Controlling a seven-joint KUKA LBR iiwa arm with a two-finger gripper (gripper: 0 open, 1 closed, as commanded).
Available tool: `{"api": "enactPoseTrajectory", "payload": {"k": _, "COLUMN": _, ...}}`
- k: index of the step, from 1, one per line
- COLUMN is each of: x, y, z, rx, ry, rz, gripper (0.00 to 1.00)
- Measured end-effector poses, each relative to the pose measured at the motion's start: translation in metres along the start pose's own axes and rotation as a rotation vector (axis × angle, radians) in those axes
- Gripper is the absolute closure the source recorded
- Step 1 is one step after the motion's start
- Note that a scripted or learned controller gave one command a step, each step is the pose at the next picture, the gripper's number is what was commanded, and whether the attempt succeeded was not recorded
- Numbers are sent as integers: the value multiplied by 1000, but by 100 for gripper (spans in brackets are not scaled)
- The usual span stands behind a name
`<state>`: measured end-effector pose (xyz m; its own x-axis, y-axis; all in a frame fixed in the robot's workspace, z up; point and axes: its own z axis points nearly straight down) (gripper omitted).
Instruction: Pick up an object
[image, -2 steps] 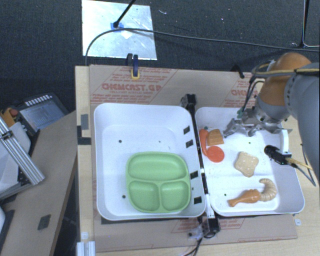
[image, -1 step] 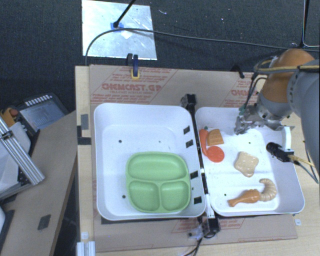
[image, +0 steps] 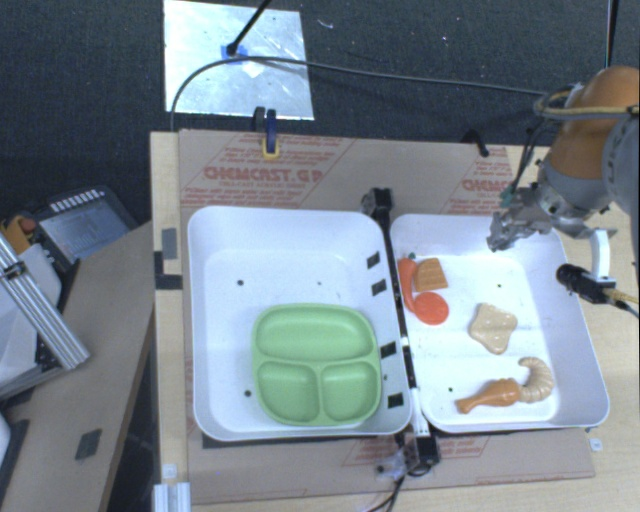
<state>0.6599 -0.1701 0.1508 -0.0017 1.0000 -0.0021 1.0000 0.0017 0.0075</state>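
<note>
grey gripper (image: 503, 232) above the far edge of the right bin (image: 570, 330), carrying nothing; finger state cannot tell. well apart from the beige piece (image: 493, 328), orange slice (image: 431, 309) and drumstick (image: 490, 396) below. risk: small flat pieces, easy to slip or miss, closing on air.

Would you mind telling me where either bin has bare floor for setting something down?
The left white bin is bare behind the green divided plastic tray and along its left wall. The right white bin is crowded centrally; bare floor lies along its back wall, below the hand.
</note>
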Motion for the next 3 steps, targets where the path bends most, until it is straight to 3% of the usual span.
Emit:
{"api": "enactPoseTrajectory", "payload": {"k": 1, "x": -3, "y": -6, "z": -61, "rx": 0, "ry": 0, "rz": 1, "gripper": 100}}
{"api": "enactPoseTrajectory", "payload": {"k": 2, "x": -3, "y": -5, "z": -55, "rx": 4, "ry": 1, "rz": -1, "gripper": 100}}
{"api": "enactPoseTrajectory", "payload": {"k": 3, "x": 46, "y": -17, "z": -69, "rx": 6, "ry": 3, "rz": -7, "gripper": 100}}
